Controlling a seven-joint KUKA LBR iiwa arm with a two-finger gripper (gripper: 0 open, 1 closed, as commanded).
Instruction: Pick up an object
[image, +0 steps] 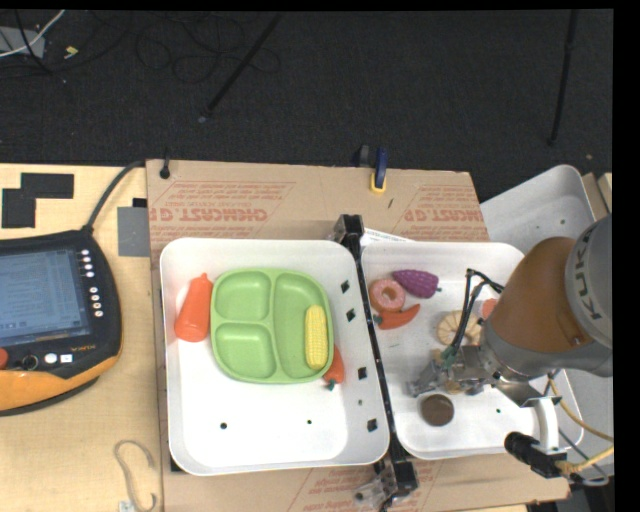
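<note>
My gripper (443, 380) is low in the right bin (470, 445), near its front. A brown round piece (436, 409) lies just in front of it, and whether they touch I cannot tell. A tan round piece (457, 326) sits right behind the gripper, partly hidden by cables. Farther back lie a pink donut (387, 294), a purple eggplant (415, 282) and a red chili (401, 318). The grey and orange arm (545, 310) covers the bin's right side.
The left bin (260, 440) holds a green divided plate (262, 325) with a yellow corn cob (316, 335) in its right section. An orange bottle-shaped toy (194, 307) lies at the plate's left, a small orange piece (334, 368) at its right front. A tablet (50, 310) rests far left.
</note>
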